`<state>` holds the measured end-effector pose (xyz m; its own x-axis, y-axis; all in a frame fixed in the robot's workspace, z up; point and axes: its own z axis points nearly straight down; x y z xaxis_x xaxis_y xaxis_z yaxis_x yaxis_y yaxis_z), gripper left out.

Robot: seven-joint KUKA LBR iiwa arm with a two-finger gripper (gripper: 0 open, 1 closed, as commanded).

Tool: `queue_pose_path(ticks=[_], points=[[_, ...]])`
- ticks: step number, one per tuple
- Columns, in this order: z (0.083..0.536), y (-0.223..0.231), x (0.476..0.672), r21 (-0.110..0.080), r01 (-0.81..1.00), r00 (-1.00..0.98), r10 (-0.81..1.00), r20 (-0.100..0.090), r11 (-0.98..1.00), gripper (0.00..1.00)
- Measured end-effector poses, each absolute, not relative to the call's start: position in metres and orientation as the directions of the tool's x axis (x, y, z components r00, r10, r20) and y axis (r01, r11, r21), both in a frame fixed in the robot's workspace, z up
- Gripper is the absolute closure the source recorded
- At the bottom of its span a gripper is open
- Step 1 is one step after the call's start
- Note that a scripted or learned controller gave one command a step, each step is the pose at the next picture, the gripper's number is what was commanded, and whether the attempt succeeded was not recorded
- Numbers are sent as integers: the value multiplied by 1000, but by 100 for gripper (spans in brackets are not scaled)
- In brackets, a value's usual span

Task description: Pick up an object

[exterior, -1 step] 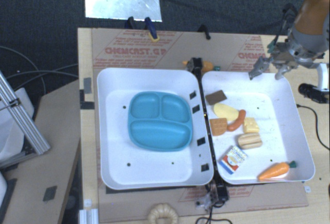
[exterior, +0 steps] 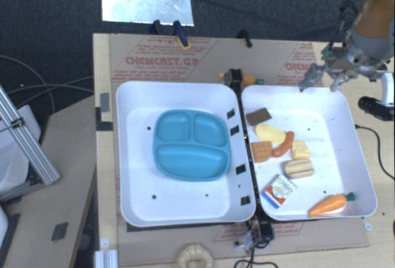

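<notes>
**Arm above the right bin's far corner, food toys lying in the bin**

The arm point(exterior: 373, 13) reaches in from the right, its orange band above the grey wrist. The gripper point(exterior: 323, 78) hangs over the far right corner of the right bin point(exterior: 361, 155), with its two fingers spread apart and nothing between them. One fingertip point(exterior: 307, 83) sits over the cardboard just beyond the bin's far rim; the other points down near the rim's corner.

The right bin holds the small objects, all well apart from the gripper. A brown square point(exterior: 258, 116) lies near the divider at the far side. Just nearer is a pale yellow piece point(exterior: 270, 133), with a red sausage point(exterior: 283, 144) touching its near edge. A tan cracker point(exterior: 261, 151) lies beside the sausage, and a pale cube point(exterior: 300, 149) sits on the sausage's other side. Nearer still is a bread roll point(exterior: 299, 168). A small printed packet point(exterior: 279, 190) lies near the front by the divider, and a carrot point(exterior: 329, 203) rests against the front rim, its green end pointing right.

The left bin point(exterior: 133, 155) holds a blue divided plate point(exterior: 191, 144), lying flat at its middle.

Both bins rest on a cardboard sheet point(exterior: 185, 60) on the bench. A blue clamp point(exterior: 180, 33) grips the sheet's far edge.
</notes>
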<state>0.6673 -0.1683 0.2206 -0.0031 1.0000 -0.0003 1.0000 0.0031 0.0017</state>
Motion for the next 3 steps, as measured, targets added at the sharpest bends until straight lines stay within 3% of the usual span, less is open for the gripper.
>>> queue_pose_path(ticks=[2,3], points=[[115,-172,668,0,1000,-2,1000,-1,2,0],[85,-171,669,2,1000,-5,1000,-1,5,0]])
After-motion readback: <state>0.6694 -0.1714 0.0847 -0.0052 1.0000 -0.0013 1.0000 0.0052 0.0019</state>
